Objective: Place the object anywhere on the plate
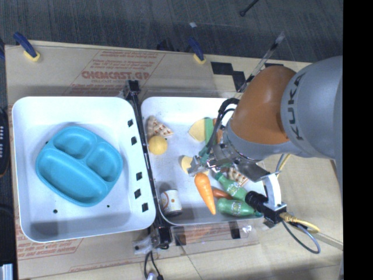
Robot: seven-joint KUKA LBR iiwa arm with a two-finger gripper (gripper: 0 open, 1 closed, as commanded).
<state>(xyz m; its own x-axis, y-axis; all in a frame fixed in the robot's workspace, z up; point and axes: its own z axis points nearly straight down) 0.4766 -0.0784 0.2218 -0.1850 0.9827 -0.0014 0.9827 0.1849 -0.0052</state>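
While the arm [291,112] is reaching in from the right and hanging low over the right bin [175,107], we are noting that its gripper [205,161] is sitting among the toys there, and we cannot tell how the jaws are standing, nor whether anything is lying between them.

We are treating the carrot [204,192] as the likely object: it is lying just below and beside the gripper, near the bin's front wall, with its long axis running from upper left to lower right. That is our judgement only; the task does not name the piece.

We are finding the left bin [29,156] holding one thing, the blue divided plate [78,165], which is resting well apart from the gripper, across the wall between the bins.

We are recording in the right bin, besides the carrot, two green bottles [236,206] just right of it, a yellow ball-like fruit [157,145], a striped shell-like piece [156,126], a yellow slice [201,129] and a small can [169,200].
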